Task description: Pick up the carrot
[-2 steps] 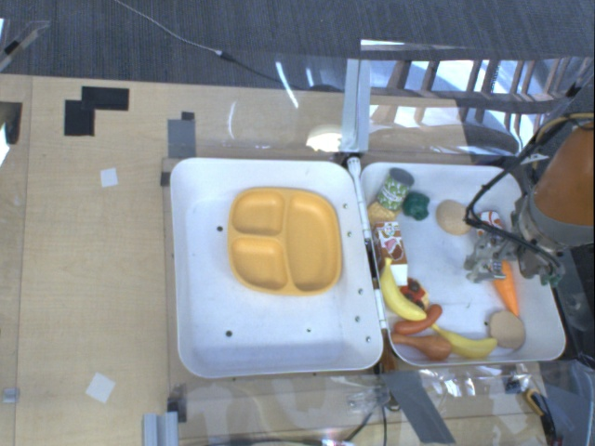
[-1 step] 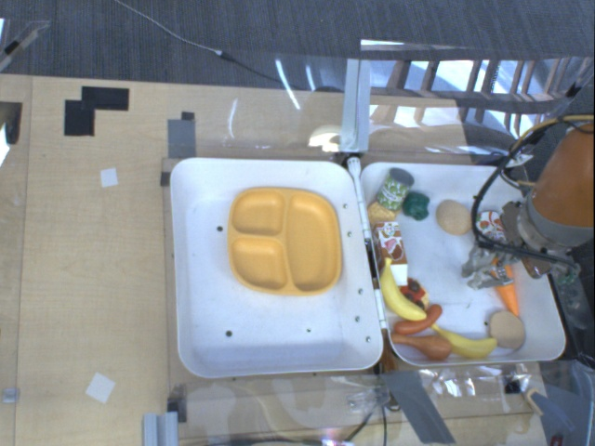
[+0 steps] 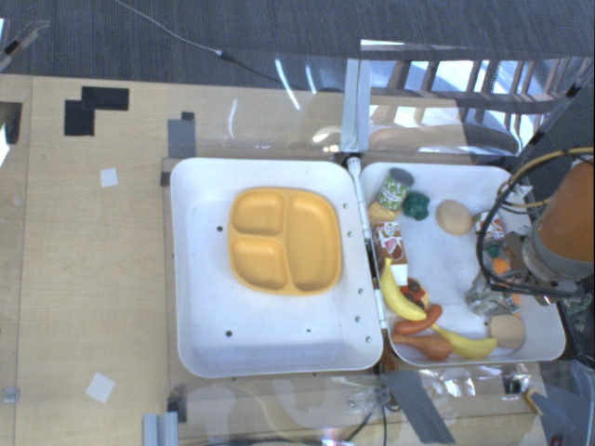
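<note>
Carrot (image 3: 501,267), a small orange shape, sits at the right bin's (image 3: 446,254) right side, just beside the gripper (image 3: 490,297), whose finger state I cannot tell. Two bananas (image 3: 400,295) lie at the left. Packet (image 3: 391,240) writing is too small to read.

The arm (image 3: 569,214) is showing as a broad rounded orange band sitting above a grey ring at the right edge of the frame, with darker grey housing rising toward the upper right corner. Black cables (image 3: 502,198) are looping out from its left side in thin curved arcs, and one is running across the orange section. Below the ring, the hand (image 3: 485,297) is appearing as a cluster of dull grey metal parts, its details too small to make out.
</note>
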Available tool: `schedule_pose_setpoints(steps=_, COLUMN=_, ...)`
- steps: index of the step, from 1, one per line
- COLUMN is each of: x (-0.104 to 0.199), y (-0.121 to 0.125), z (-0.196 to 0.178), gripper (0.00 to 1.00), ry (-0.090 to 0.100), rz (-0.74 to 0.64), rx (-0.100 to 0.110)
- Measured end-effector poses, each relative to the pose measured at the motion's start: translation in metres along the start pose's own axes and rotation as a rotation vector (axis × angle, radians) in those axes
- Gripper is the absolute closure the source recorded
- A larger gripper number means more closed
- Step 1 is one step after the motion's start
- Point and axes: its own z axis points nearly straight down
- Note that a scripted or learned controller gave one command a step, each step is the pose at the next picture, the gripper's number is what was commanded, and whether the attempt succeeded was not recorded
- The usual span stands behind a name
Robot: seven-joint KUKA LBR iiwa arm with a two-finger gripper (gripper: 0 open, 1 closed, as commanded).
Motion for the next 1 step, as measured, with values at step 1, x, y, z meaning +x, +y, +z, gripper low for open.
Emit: schedule_pose_setpoints(steps=1, x=-0.0049, y=-0.0009, z=-0.0126, gripper=1.00, ry=-0.010, rz=-0.007, rx=0.008)
